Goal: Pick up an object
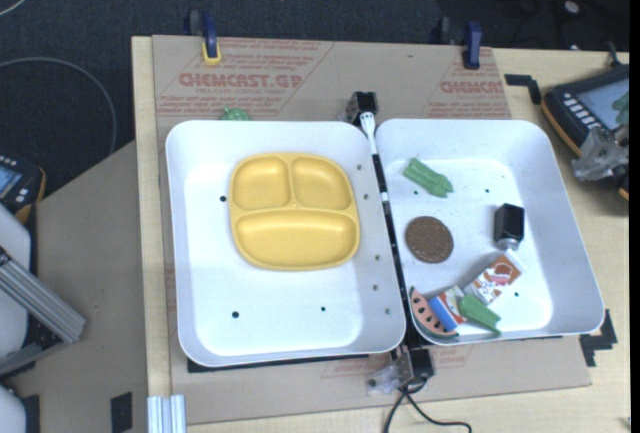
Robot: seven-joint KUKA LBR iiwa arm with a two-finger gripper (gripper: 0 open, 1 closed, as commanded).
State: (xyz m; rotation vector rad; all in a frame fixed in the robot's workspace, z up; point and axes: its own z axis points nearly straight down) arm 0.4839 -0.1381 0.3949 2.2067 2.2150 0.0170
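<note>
Right white bin: round brown disc near centre; green pod-shaped piece above it, black block to its right, watermelon-slice toy below. Yellow divided plate occupies left white bin.

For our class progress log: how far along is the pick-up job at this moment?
Nothing looks done yet. The yellow plate lies in the left bin; the brown disc, green piece and black block lie loose in the right bin. Nothing is in hand. Choosing, gripping and lifting one object all remain.
</note>
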